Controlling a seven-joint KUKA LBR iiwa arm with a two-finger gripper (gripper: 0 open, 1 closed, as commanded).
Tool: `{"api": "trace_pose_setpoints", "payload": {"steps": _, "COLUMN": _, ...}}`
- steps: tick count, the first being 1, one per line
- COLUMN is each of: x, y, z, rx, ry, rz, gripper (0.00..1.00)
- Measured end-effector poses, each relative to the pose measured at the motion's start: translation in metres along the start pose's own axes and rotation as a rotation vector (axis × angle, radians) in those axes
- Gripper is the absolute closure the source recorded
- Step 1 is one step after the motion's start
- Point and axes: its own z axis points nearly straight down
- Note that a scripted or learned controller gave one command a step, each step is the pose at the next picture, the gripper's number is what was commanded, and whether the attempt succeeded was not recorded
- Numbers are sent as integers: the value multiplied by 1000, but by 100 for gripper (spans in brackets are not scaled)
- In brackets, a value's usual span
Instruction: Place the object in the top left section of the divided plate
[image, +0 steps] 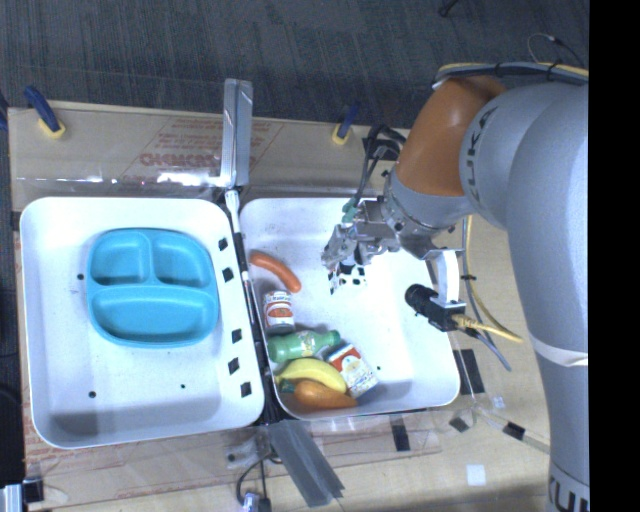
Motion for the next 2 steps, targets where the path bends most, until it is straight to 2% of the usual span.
{"api": "trace_pose_setpoints", "payload": {"steps": 1, "x": 46, "y": 29, "z": 17, "rx": -1, "ry": -2, "rz": -182, "gripper": 100}}
{"api": "trace_pose_setpoints", "payload": {"steps": 2, "x": 123, "y": 71, "z": 17, "rx": -1, "ry": -2, "rz": -273, "gripper": 100}}
